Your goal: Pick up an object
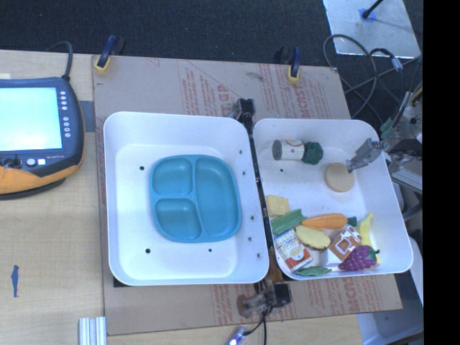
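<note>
The right bin holds several toy foods. At its back lie a white can with a red label and a dark green broccoli piece. A tan round disc sits alone toward the right wall. Along the front are a yellow cheese wedge, a green pod, an orange carrot, a small carton, a brown box and purple grapes. My gripper reaches in over the right rim, just up and right of the tan disc, with nothing seen in it.
The left bin bears a blue divided plate. A teach pendant lies on the bench at far left. Clamps grip the cardboard's back edge. Cables trail at the upper right.
</note>
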Available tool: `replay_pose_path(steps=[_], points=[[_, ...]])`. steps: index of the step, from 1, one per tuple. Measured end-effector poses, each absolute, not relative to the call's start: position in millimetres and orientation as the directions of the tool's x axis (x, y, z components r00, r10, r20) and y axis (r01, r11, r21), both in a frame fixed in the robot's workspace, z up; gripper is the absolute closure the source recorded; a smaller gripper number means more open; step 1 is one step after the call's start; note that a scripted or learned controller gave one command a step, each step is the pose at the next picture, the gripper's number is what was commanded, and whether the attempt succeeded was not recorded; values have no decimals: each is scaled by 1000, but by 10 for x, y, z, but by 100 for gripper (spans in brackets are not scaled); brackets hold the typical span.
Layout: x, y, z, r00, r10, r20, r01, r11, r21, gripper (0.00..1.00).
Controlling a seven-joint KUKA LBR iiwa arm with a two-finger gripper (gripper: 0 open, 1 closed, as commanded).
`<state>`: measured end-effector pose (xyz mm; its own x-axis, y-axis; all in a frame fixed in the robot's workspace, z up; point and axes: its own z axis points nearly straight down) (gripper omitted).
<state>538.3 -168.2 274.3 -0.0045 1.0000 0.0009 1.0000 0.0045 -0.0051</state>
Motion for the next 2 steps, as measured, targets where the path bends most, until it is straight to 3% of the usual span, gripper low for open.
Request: replay_pose_path(steps=[1,2], points=[[6153,-1676,1983,-7,1000,-1,1000,7,-5,0],[5694,-2121,910,-5,1000,0,1000,5,-5,0]])
